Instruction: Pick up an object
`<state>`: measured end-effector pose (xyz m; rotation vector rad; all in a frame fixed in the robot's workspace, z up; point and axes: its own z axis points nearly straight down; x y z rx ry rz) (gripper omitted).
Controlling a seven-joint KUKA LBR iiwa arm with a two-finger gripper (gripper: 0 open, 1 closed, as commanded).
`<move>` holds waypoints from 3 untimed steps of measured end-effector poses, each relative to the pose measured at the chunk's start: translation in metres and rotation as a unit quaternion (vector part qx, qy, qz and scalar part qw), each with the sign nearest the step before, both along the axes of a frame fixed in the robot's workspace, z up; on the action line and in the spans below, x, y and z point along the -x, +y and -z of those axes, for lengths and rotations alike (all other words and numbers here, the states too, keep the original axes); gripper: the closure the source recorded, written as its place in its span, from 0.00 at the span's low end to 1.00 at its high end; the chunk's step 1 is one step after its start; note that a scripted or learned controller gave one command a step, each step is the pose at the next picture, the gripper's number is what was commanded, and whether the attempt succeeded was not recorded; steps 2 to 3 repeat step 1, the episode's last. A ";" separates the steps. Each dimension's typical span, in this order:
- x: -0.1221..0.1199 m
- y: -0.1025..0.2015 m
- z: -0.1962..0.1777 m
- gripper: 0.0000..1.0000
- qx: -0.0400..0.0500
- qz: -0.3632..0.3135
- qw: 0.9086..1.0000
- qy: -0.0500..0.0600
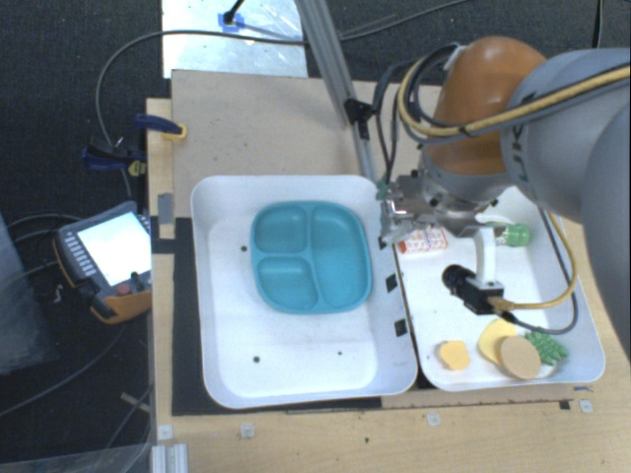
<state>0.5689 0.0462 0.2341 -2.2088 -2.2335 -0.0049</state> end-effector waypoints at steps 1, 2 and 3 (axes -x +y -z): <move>0.003 0.060 0.002 1.00 0.000 0.000 1.000 0.000; 0.003 0.060 0.002 1.00 0.000 0.000 1.000 0.000; 0.003 0.060 0.002 1.00 0.000 0.000 1.000 0.000</move>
